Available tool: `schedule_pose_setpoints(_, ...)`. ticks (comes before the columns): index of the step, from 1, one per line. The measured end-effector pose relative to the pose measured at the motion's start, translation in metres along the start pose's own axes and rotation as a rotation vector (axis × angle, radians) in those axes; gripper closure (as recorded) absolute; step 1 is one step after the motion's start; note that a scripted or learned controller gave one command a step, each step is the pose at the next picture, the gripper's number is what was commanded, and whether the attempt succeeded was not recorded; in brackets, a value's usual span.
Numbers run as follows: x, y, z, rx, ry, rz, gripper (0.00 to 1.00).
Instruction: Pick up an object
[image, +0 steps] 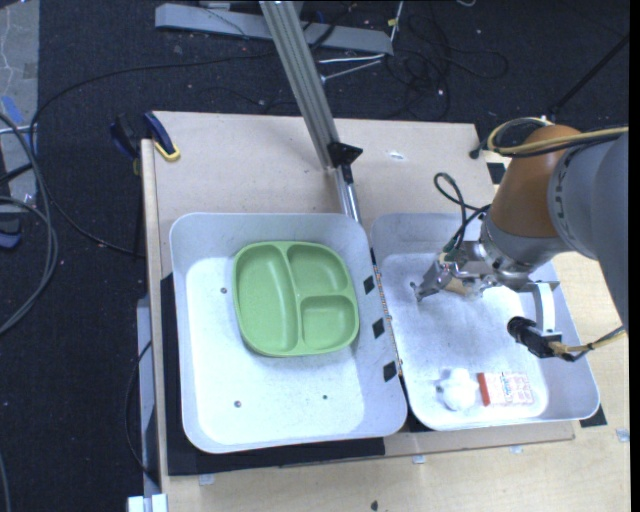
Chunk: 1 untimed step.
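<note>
Two white bins (200, 400) are set side by side on the bench (260, 160), filling its front; what seems a clamp (160, 138) is fixed at its far left corner.

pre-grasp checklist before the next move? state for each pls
1. Gripper sits over the right bin: ok.
2. Pickable things lie in that bin, a white lump and a flat red-and-white packet near its front edge: ok.
3. Gripper lined up above either of them: not ok, it is further back in the bin.
4. Finger opening: cannot tell.
5. Green divided plate lies in the left bin, apart from the arm: ok.
</note>
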<state>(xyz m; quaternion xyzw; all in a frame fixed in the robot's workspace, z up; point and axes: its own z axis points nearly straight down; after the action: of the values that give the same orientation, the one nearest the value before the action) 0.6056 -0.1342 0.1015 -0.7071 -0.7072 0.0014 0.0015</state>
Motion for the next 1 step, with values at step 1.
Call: schedule_pose_setpoints(1,-0.0013,0.0033,0.0035,-0.013,-0.005,0.0,0.0)
